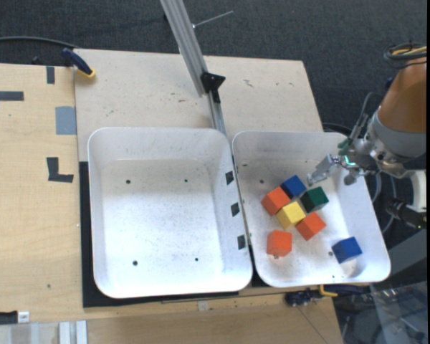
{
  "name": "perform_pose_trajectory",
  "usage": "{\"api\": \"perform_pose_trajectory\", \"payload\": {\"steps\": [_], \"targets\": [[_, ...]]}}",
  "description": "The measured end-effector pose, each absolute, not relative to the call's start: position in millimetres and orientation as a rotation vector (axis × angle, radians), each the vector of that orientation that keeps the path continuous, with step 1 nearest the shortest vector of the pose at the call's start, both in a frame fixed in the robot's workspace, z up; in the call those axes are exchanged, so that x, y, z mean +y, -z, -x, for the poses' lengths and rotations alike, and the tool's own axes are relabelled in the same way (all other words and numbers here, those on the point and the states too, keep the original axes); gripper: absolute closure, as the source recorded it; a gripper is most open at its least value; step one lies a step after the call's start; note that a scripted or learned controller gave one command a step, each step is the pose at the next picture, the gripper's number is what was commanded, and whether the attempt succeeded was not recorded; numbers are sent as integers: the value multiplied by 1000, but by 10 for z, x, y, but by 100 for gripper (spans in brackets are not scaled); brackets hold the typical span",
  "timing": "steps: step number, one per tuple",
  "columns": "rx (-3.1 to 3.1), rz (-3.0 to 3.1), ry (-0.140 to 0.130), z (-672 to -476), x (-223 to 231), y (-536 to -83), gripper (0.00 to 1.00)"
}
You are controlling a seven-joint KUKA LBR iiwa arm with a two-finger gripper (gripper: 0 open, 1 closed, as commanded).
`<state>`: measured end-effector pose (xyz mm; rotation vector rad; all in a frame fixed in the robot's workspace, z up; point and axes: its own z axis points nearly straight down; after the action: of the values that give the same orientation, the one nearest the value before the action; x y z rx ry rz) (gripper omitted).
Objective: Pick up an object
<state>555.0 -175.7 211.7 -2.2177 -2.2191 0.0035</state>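
The right bin (272,149) holds several small blocks. A cluster sits mid-bin: an orange block (275,200), a blue block (293,185), a dark green block (315,198), a yellow block (293,213) and another orange block (312,226). A red-orange block (279,244) lies nearer the front, and a second blue block (347,249) rests by the front right corner. My gripper (333,176) hovers over the bin's right side, just up and right of the green block. It is open, and nothing sits between its fingers.
The left bin (100,192) adjoins the right one. A slanted metal rail (190,45) runs down to the bins' shared back edge. The arm's orange band (408,99) and cables crowd the right bin's right side.
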Motion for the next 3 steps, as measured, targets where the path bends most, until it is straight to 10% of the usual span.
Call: {"api": "perform_pose_trajectory", "payload": {"steps": [3], "targets": [[-2238, 2235, 14, -5584, -1641, -1190, 0]]}}
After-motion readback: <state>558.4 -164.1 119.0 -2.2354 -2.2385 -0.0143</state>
